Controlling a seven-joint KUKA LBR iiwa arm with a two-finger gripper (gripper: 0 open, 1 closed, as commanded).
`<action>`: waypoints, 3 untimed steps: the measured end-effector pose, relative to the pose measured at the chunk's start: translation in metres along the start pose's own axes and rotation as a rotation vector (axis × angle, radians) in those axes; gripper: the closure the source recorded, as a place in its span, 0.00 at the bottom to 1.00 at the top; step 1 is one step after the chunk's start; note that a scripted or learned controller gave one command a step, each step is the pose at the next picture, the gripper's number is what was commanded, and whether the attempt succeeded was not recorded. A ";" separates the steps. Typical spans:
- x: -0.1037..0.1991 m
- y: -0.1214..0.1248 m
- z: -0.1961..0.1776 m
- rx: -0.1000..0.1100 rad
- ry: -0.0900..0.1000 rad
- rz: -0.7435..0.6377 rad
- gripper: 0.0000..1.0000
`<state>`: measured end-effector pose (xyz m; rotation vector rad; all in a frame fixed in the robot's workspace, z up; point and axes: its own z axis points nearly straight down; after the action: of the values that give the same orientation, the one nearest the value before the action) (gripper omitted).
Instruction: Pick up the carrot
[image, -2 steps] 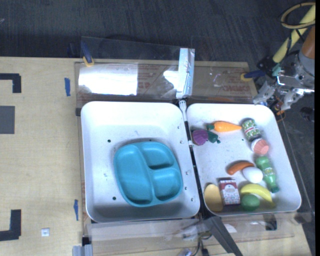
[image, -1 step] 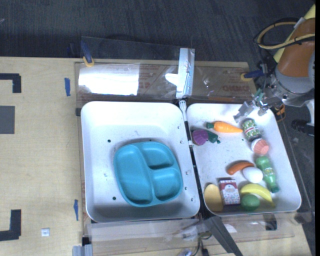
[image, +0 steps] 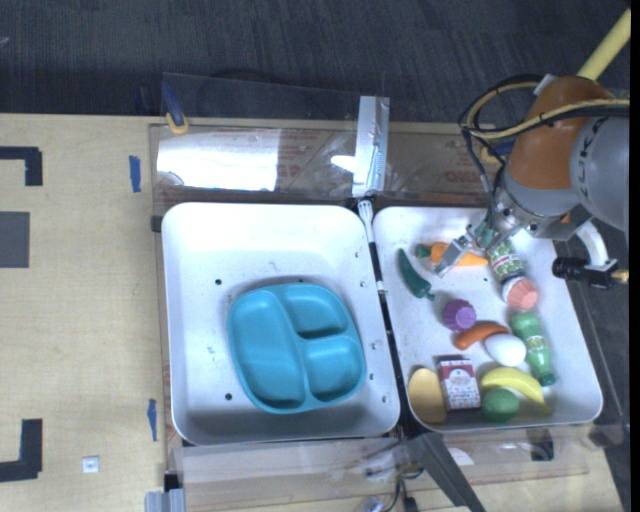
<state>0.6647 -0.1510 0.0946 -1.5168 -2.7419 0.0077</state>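
Note:
The carrot (image: 438, 252), orange with a small green top, lies flat in the upper left part of the right bin (image: 585, 330). My gripper (image: 462, 250) reaches in from the right and is down right over the carrot's middle, so orange shows on both sides of it. The gripper's body covers the part of the carrot beneath it. The arm's orange band (image: 545, 150) hangs above the bin's back right corner.
The right bin also holds a dark green pepper (image: 415, 273), a purple piece (image: 460, 315), an orange curved piece (image: 482, 333), a white egg (image: 506, 350), a banana (image: 515, 382), small bottles (image: 507, 263) and a red box (image: 458, 385). The left bin holds a blue divided plate (image: 297, 345).

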 end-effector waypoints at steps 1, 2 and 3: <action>0.063 0.044 -0.091 -0.014 -0.011 -0.315 0.00; -0.006 -0.016 -0.013 -0.004 -0.003 -0.370 0.00; 0.022 0.011 0.010 -0.010 -0.003 0.178 0.00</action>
<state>0.6620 -0.1270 0.0850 -1.7595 -2.6029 -0.0022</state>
